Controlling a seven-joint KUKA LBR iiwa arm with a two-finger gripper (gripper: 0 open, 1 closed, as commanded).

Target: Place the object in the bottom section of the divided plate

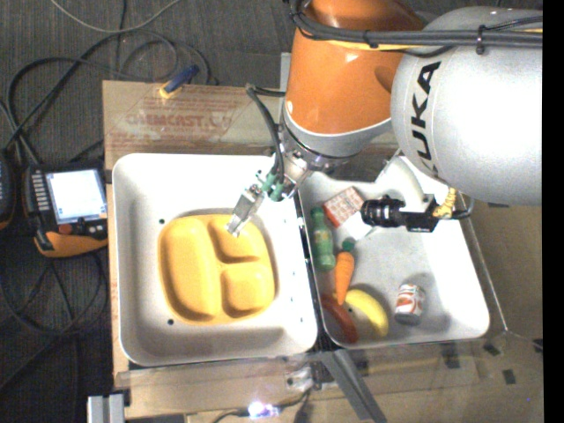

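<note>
The task names no particular object. The candidates lie in the right bin point(458, 263): a yellow fruit point(368, 313) and a small can point(410, 300) toward its near edge, with a carrot point(344, 271) beyond them. All look light, stiff and smooth, so I would grasp each across its middle. In the left bin, the yellow divided plate point(189, 280) sits bare. The pincer point(240, 218) hovers over the plate's far right part; whether it is open or closed cannot be told. The arm point(467, 104) reads "KUKA".

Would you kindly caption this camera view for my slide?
Grey KUKA arm's gripper hovers above yellow divided plastic plate in left white bin.
</note>
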